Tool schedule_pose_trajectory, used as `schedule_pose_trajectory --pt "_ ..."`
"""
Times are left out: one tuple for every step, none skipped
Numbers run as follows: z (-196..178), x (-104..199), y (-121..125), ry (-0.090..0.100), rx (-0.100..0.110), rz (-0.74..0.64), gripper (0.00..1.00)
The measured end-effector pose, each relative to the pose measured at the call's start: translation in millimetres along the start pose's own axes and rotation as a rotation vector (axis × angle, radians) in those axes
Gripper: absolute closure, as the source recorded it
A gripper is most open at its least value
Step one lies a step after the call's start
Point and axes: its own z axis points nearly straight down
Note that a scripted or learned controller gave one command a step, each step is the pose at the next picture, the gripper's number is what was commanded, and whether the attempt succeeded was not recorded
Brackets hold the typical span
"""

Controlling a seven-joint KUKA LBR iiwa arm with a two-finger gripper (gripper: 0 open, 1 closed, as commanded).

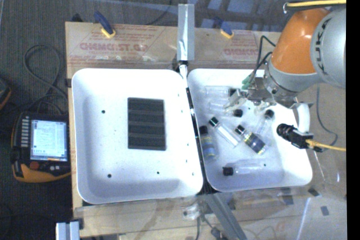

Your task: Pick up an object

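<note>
**Gripper hovering over the vial pile in the right bin**

In the camera view, the arm (312,48) is reaching in from the right and hanging its gripper (256,93) over the upper part of the right bin (301,177). Whether the tool is open or closed cannot be told from here; nothing is showing as held.

The pickable things are lying in that same bin: a scatter of small clear vials (225,132) with dark caps, spreading from just under the gripper down and to the left. One capped vial (243,167) is lying apart near the bin's lower edge, its long axis running left to right.

The left bin (84,177) is holding only a dark ribbed block (147,123), well apart from the tool, so the vials are looking like the nearer target.
</note>
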Motion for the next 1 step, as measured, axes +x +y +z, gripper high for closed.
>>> schedule_pose_trajectory --pt "94.3 -20.5 14.2 -0.001 -0.005 -0.041 0.0"
